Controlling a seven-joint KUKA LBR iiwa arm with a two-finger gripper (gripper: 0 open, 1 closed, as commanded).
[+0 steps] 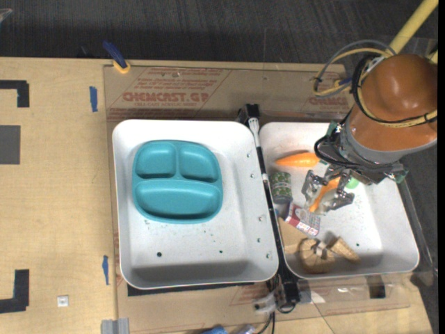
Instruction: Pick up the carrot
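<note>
My gripper hangs over the middle of the right bin, under the orange-banded wrist. A slim orange carrot with a green end lies slantwise between the two metal fingers, and they look shut on it. A second, thicker orange carrot-shaped piece lies on the bin floor to the upper left of the gripper, apart from it.
A small green can stands by the right bin's left wall. A pink and white packet and a brown cone-shaped item lie below the gripper. The left bin holds a teal divided plate.
</note>
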